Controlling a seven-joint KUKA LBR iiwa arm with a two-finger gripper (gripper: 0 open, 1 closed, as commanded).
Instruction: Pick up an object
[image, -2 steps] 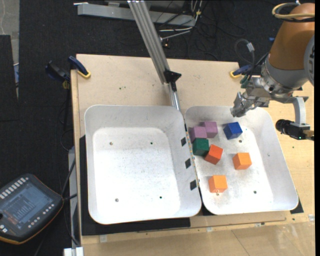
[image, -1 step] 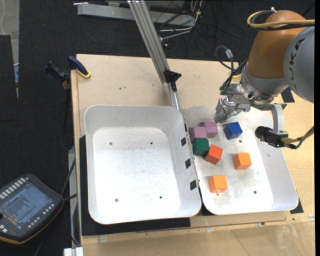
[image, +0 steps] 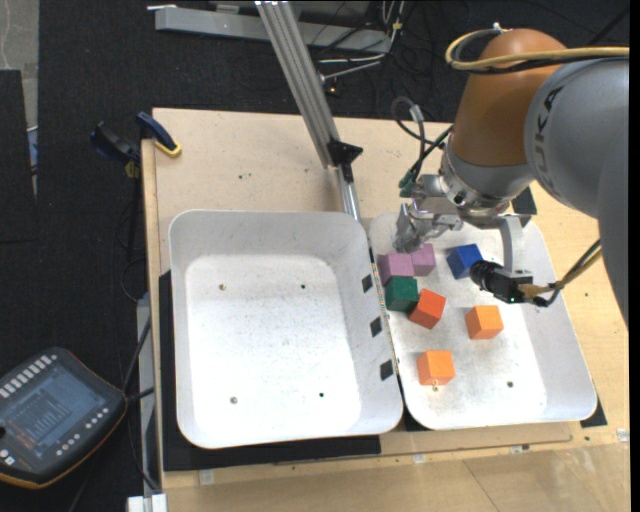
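Observation:
Several small blocks lie in the right bin (image: 540, 385): two purple blocks (image: 408, 263) side by side, a green block (image: 402, 293), a red-orange block (image: 428, 307), a blue block (image: 463, 260), and two orange blocks (image: 484, 321) (image: 436, 367). My gripper (image: 412, 235) hangs at the bin's far left part, just above and behind the purple blocks. I see nothing held between its fingers.
The left bin (image: 190, 250) lies beside the right one on a wooden bench. A slanted metal pole (image: 305, 85) rises behind the bins. A black sensor with cable (image: 500, 280) hangs from the wrist over the right bin. A teach pendant (image: 50, 410) rests at lower left.

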